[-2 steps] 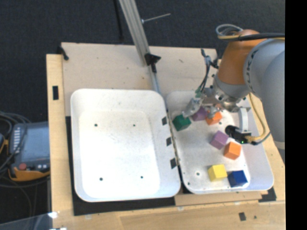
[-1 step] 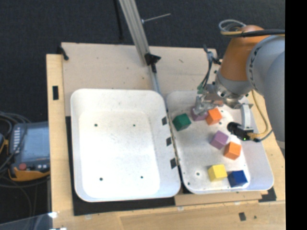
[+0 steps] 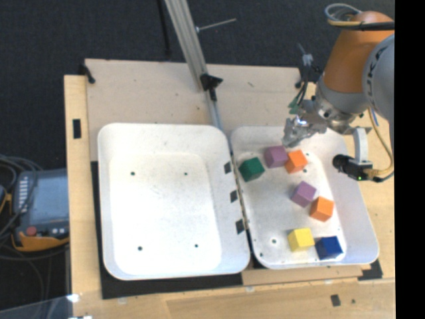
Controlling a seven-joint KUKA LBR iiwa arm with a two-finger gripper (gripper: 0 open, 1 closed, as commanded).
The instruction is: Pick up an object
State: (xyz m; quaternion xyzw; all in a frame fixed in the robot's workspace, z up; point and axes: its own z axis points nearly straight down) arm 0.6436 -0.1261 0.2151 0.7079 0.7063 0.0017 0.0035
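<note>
— Dark carpet surrounds a pale wooden bench (image 3: 153, 85), and two shallow white bins sit on it side by side. Where is the arm?

— Reaching in from the right. Its gripper (image 3: 294, 133) hangs over the far edge of the right bin (image 3: 352, 211), just above a purple cube (image 3: 275, 156) and an orange cube (image 3: 296, 161) that touch each other.

— Is it pinching anything?

— I cannot tell; the tip is small and blurred against the white, so whether it is spread or pressed together stays unclear. Nothing visibly sits in it.

— So how should the pick go?

— My judgement: choose one cube and come straight down centred on it. Those two touching blocks are awkward, since a finger may land on the neighbour. The green cube (image 3: 251, 169), standing apart to the left, looks easier.

— What else is in that bin?

— A second purple cube (image 3: 304, 193) beside a second orange cube (image 3: 322, 209), then a yellow cube (image 3: 300, 238) and a blue cube (image 3: 329, 247) at the near edge.

— And the left bin (image 3: 113, 198)?

— Bare white floor with a few dark specks.
</note>
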